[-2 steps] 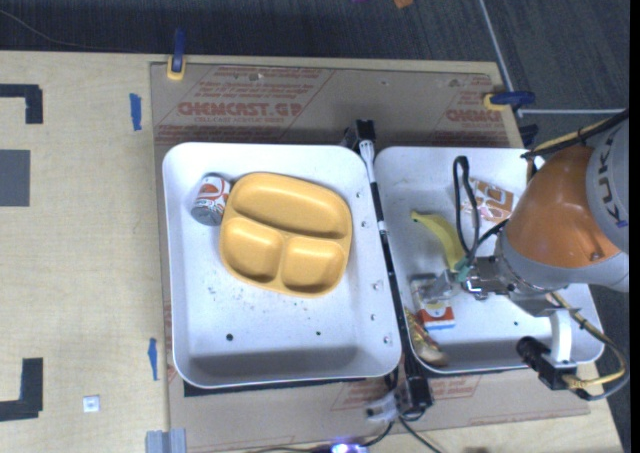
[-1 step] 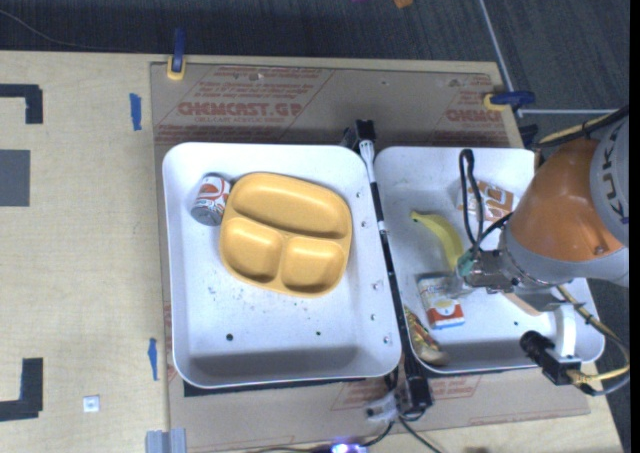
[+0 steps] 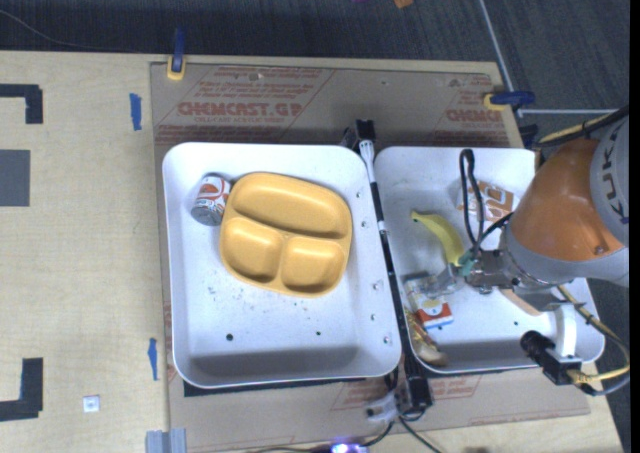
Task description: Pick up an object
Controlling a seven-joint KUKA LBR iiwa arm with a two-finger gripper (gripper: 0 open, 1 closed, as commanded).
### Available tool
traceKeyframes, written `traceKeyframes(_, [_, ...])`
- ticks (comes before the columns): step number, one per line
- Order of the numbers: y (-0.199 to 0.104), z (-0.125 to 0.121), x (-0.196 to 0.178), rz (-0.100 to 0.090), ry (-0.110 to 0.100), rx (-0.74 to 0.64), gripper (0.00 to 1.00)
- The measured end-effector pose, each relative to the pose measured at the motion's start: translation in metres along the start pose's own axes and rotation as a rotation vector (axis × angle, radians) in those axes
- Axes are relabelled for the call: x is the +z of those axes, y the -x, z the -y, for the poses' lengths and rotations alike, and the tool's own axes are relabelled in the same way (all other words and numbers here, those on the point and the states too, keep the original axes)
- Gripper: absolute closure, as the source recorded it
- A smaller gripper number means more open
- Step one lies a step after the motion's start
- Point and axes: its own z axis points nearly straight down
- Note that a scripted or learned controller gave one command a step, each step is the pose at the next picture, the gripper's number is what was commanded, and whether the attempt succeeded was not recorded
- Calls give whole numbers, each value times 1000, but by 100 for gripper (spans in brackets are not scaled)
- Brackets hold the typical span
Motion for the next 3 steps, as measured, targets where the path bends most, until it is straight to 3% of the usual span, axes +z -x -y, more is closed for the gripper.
traceKeyframes(1, [4, 3, 12, -10, -12, -6, 0])
traceKeyframes(2, [7, 0, 0, -4, -4, -3, 100])
traceKeyframes(3, [7, 0, 0, -3, -3, -3, 0])
